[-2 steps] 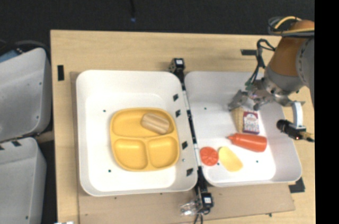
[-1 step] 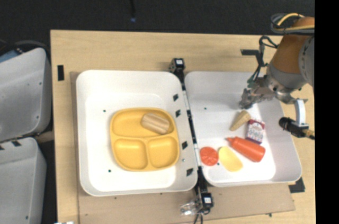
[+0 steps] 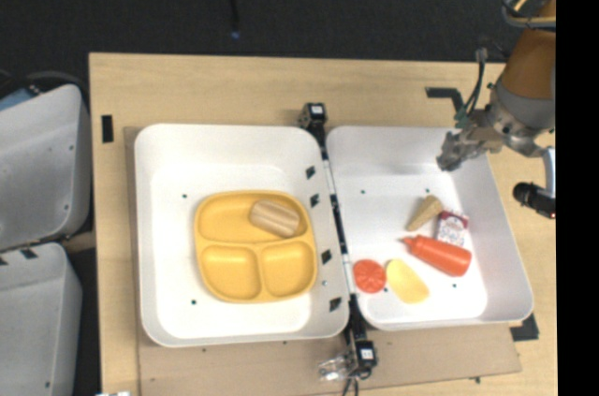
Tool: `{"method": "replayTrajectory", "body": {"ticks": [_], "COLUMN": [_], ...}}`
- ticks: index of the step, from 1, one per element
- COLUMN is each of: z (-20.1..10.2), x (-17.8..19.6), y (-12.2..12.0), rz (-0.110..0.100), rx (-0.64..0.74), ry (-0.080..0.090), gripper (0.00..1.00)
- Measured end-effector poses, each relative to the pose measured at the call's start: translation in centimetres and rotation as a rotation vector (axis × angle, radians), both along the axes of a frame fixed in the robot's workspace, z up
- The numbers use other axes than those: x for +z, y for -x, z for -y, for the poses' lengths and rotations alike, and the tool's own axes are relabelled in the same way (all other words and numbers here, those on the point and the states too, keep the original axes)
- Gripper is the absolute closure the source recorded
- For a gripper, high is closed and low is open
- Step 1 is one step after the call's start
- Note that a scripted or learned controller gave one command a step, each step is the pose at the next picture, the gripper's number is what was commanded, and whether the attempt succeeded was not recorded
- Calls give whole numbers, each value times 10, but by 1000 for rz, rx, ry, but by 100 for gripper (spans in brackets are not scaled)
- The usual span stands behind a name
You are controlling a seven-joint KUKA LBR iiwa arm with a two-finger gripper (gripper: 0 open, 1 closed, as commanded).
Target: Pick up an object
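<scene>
End effector (image 3: pixel 451 155) – grip state unreadable – hovers over right bin (image 3: pixel 374 151); ketchup bottle (image 3: pixel 438 255) looks light, stiff, graspable mid-body.

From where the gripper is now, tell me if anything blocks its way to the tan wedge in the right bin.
Nothing visible does. The gripper is over the upper right of the right bin, and bare white floor lies between it and the tan wedge. The small red-and-white packet and orange bottle lie beyond the wedge.
</scene>
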State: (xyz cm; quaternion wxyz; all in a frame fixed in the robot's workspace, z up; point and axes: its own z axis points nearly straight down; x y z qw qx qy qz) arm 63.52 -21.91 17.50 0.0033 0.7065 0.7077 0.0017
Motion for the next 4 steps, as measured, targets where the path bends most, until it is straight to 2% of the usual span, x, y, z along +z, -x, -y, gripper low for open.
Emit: {"method": "replayTrajectory", "body": {"ticks": [2, 3, 4], "z": [2, -47, -102], "x": [120, 102, 105], "y": [-4, 11, 22], "rz": [1, -8, -6], "rx": [4, 2, 4], "ry": [1, -2, -3], "gripper": [100, 100, 100]}}
